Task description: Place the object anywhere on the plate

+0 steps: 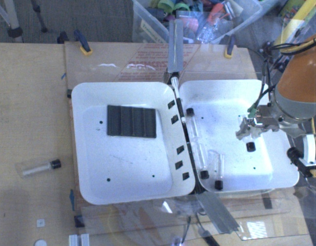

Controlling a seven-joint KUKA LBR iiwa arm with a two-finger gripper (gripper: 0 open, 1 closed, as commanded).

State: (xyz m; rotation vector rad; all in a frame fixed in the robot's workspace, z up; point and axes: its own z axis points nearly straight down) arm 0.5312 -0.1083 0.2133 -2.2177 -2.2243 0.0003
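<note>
A tan wooden tabletop (30, 111) carries two shallow white bins side by side. The left bin (86, 106) holds a dark grey ribbed rectangular plate (131, 121). In the right bin (219, 94), clear plastic tubes with black caps (205, 158) lie along the divider and near the front wall, long axes running roughly front to back. The end effector (246, 132) hangs over the right bin's far side, nothing visibly held; its opening cannot be judged. The tubes lie to its left and nearer the camera, well apart. The plate lies farther left, beyond the divider.
</note>
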